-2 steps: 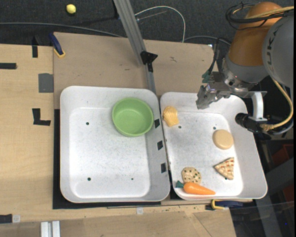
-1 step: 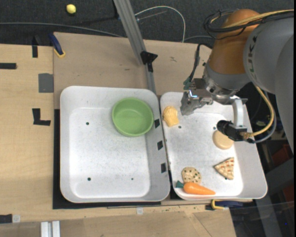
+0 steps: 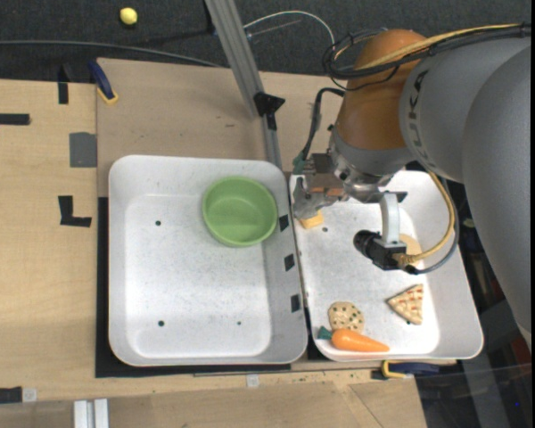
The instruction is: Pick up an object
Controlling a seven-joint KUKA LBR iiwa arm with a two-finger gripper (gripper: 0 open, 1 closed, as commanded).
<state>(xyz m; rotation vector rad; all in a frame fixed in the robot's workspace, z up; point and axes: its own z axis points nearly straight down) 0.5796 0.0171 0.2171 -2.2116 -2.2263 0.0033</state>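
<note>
We log one grey arm entering from the right, its orange band bulking over the far end of the right bin, with the wrist bent down toward that bin's far-left corner. The gripper sits low there, just beside the wall shared with the left bin; a small yellow piece shows right at its tip, but we cannot tell whether the piece is gripped or merely lies beneath, nor how wide the claw stands, since the wrist housing covers it. A black camera-like module hangs off the wrist on a pale bracket, over the middle of the right bin. Right bin, near end: one toy carrot against the near wall, one round speckled cookie just far of it, one wedge of toy pizza to the right. Left bin: one green bowl, upright, at the far right. Beyond the bench, one small yellow ball on the dark floor, far left. No readable writing or labels. The arm's bulk hides the right bin's far wall, and the arm is cut off at the right.
</note>
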